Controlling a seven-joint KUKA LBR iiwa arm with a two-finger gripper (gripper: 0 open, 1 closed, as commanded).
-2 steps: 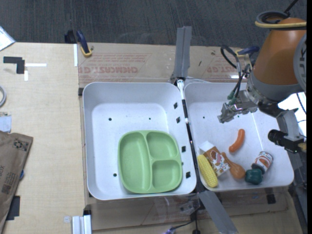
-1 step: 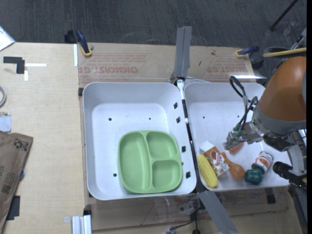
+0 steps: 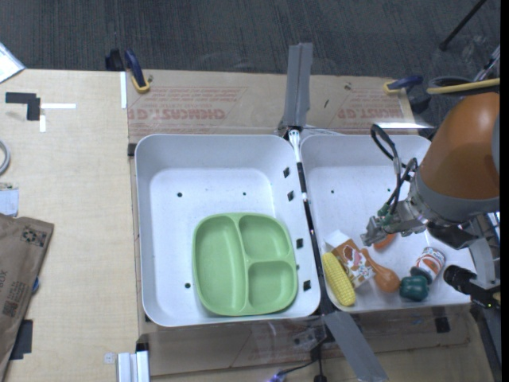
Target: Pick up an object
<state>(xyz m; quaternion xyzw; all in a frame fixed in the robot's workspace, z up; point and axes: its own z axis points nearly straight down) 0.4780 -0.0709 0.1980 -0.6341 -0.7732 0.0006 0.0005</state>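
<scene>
Claw (image 3: 380, 234) low in the right bin (image 3: 350, 183), at the end of the grey arm (image 3: 465, 153) with its orange band, reaching in from the right. Impossible to tell how far open, or whether anything is gripped. Touching or just under the tip, a small orange-red piece (image 3: 385, 243), too small to name.

Just below and to the left of the claw, a small printed packet (image 3: 354, 262) in brown and white. Left of that, against the bin's near-left corner, a yellow corn cob (image 3: 339, 279). Directly below the claw, an orange pear-shaped toy (image 3: 384, 275). To the lower right, a dark green toy vegetable (image 3: 413, 287) and beside it a small tin (image 3: 430, 263) with a red and white label.

Well to the left, in the left bin (image 3: 159, 213), a green divided plate (image 3: 245, 263) with three compartments. Both bins side by side on the worktop (image 3: 64, 213).
</scene>
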